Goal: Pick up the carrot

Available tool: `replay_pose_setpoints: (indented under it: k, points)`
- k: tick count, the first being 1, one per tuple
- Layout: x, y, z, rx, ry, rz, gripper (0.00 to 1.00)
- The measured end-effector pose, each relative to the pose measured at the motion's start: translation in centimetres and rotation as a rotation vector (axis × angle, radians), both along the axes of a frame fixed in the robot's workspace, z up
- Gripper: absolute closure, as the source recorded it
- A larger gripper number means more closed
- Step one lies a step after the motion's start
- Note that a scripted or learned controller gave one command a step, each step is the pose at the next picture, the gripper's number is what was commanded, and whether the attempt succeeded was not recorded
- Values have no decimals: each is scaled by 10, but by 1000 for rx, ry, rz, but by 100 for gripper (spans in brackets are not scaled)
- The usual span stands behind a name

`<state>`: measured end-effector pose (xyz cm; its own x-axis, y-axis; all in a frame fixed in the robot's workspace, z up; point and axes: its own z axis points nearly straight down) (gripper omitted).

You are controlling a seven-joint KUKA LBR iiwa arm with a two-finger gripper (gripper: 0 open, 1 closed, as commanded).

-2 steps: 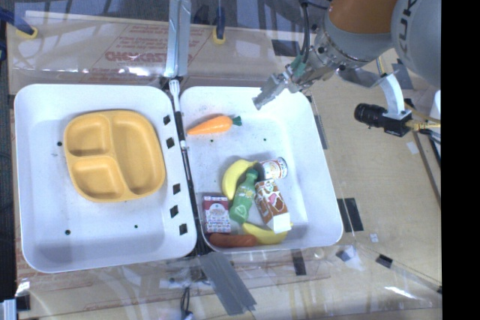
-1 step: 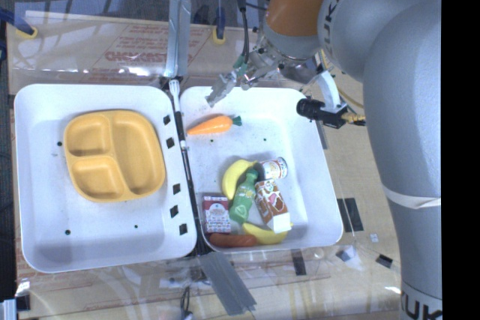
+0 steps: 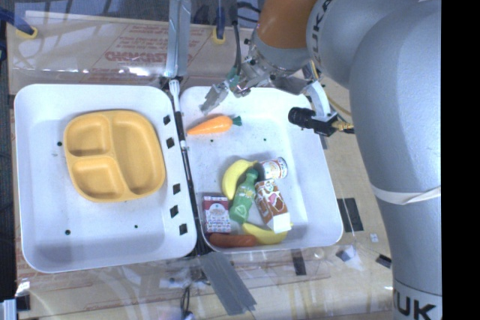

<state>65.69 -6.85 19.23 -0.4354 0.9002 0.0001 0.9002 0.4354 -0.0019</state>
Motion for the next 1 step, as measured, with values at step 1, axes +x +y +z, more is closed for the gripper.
replay_pose_setpoints:
  k: [1]
  points:
    - [-5, 0, -1, 1, 4, 9, 0]
